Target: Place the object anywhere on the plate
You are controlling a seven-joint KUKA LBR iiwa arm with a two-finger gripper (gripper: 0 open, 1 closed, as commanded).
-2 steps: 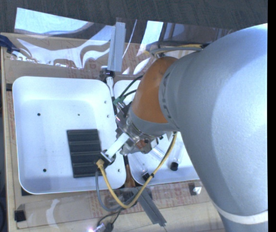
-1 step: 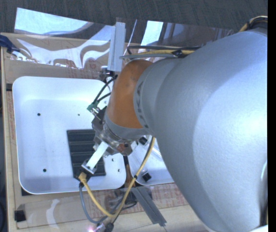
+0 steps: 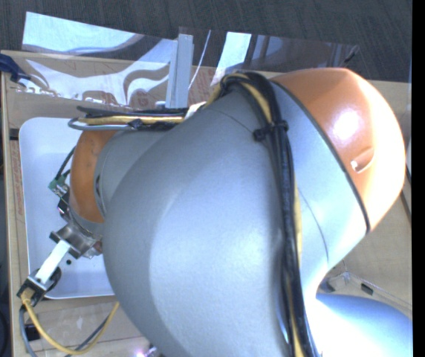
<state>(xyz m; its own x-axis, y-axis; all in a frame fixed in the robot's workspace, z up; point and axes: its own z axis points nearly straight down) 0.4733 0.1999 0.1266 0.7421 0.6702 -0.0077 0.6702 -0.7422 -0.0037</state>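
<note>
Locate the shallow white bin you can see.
In the camera view, the shallow white bin lies at the left, partly covered by the grey robot arm.

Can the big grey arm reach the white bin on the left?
Probably yes: the arm leans right over the white bin, with nothing seen in between, though it hides most of the bin.

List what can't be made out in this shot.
1. Left bin: in the camera view, a strip along its left side is seen; the arm covers the rest.
2. Right half of the bench: camera view, lies under the arm's grey body and orange band; what it bears cannot be told.
3. Plate and object: camera view, their places cannot be told behind the arm.
</note>
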